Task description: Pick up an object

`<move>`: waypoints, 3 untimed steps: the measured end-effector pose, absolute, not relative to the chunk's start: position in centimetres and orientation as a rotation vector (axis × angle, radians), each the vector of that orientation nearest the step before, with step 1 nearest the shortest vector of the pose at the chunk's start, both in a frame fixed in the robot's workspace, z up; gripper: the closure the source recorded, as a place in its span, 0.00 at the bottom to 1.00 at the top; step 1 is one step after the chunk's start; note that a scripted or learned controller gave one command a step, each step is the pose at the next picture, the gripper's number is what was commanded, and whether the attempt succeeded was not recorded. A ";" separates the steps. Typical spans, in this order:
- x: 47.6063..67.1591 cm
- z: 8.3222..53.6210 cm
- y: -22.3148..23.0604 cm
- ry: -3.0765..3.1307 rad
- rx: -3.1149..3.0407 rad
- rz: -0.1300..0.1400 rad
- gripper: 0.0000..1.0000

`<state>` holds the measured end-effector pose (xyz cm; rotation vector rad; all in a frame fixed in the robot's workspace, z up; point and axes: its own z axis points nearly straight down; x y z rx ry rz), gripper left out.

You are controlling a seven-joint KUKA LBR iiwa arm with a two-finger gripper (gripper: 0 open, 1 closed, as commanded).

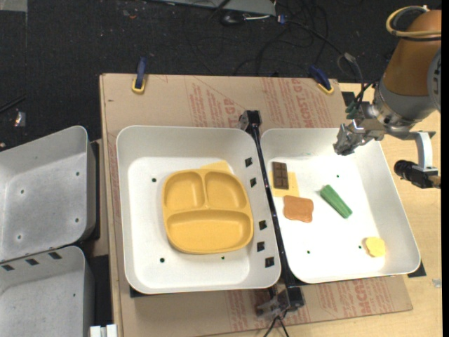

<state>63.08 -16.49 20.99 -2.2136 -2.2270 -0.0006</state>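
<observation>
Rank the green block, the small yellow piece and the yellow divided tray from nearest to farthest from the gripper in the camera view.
Gripper at the right bin's far edge.
1. Green block, right bin's middle.
2. Small yellow piece, right bin's near corner.
3. Yellow divided tray, left bin.

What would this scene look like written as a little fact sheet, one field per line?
left bin: holds a yellow divided tray
right bin: holds four small things
brown block: near the divider between bins, on a yellow card
orange piece: just below the brown block
green stick: middle of the right bin, lying at a slant
yellow piece: near the right bin's lower right corner
gripper: over the right bin's upper edge, apart from all four things
arm: reaches in from the right
</observation>
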 end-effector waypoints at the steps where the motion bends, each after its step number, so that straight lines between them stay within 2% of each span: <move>1: 59.9 21.4 -11.3 -2.227 -2.212 0.000 1.00; 2: 57.9 22.8 -6.6 -2.227 -2.212 0.000 1.00; 3: 55.9 21.9 -1.1 -2.227 -2.210 0.001 1.00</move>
